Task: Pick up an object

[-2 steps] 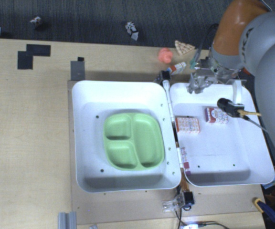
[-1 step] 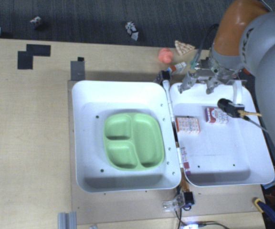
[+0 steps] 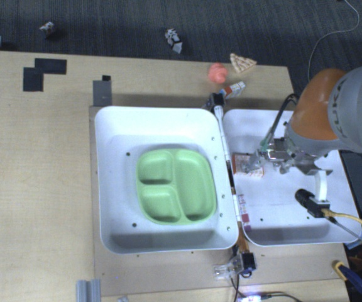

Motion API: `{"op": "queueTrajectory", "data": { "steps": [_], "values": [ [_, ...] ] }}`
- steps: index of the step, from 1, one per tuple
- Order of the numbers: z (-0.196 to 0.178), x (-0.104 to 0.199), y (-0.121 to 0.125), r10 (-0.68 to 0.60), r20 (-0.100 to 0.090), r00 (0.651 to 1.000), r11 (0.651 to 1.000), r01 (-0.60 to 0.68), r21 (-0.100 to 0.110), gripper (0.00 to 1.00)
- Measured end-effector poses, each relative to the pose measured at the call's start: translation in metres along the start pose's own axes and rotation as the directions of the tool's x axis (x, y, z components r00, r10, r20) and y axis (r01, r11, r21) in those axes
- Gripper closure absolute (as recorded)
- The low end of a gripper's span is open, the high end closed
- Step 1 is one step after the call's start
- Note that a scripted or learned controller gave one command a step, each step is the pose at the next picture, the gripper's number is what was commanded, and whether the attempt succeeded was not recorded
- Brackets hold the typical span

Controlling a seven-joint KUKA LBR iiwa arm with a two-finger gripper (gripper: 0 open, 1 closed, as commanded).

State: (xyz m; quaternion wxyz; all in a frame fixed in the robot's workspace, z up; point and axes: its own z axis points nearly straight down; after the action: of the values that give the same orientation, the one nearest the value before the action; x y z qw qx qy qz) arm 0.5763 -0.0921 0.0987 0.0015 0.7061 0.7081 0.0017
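Right shallow white bin [image 3: 281, 228] holds the likely target: a small crumpled clear packet w/ red-and-white print [image 3: 249, 166]. It lies flat on the bin floor, close to the bin's left wall and approx. halfway along it. The grey arm w/ orange band [image 3: 332, 115] reaches in from view-right, wrist low over the same bin.

The jaws sit just beside the packet on its view-right side, at about the same height in frame. Can't tell whether the jaws are apart or together, as the wrist hardware hides them. Also can't tell if they touch the packet; nothing shows as held.

Key relation: the packet lies view-left of the jaws, between them and the bin wall, so my guess is a short shift left plus a drop is what's needed. The packet's long axis looks to run roughly left-right, but it's too small and crumpled to be sure. Risk, in my judgement: the wall leaves little room, and a thin wrapper may slide or flatten instead of being gripped.

Left shallow white bin [image 3: 115, 131] holds a pale green plastic tray w/ three compartments [image 3: 175, 184], well apart from the jaws and across the divider. Both bins rest on the light wood surface [image 3: 36, 168].
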Motion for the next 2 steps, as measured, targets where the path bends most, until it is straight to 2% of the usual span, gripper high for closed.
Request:
{"op": "queueTrajectory", "data": {
  "steps": [1, 2],
  "values": [
    [-0.012, 0.002, 0.003, -0.002, -0.002, 1.000, 1.000, 0.002, -0.007, 1.00],
    [-0.131, -0.006, 0.093, -0.003, 0.001, 1.000, 1.000, 0.003, -0.003, 1.00]
  ]
}}
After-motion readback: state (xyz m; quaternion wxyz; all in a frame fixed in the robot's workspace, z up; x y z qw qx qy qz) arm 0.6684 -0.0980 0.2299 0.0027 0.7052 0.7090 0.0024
